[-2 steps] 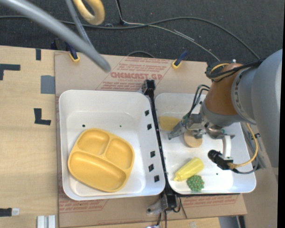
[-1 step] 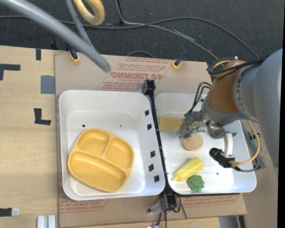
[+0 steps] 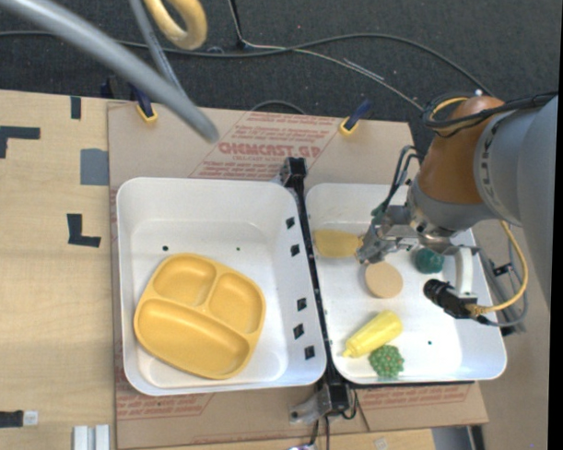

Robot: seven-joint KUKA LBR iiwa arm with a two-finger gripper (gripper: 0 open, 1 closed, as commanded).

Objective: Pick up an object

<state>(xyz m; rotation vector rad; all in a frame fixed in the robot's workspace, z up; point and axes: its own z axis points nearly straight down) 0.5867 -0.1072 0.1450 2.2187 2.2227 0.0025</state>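
Tan disc (image 3: 385,281) lying flat mid right bin (image 3: 484,365), just below gripper (image 3: 375,249). Gripper low over the bin floor, beside a yellow flat piece (image 3: 335,243); spread of fingers impossible to tell. Corn cob (image 3: 372,334), broccoli (image 3: 386,362) nearer front. Yellow divided plate (image 3: 199,313) in left bin (image 3: 134,214).

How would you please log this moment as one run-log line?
end effector: over right bin | nearest: tan disc, yellow piece | left bin: yellow divided plate
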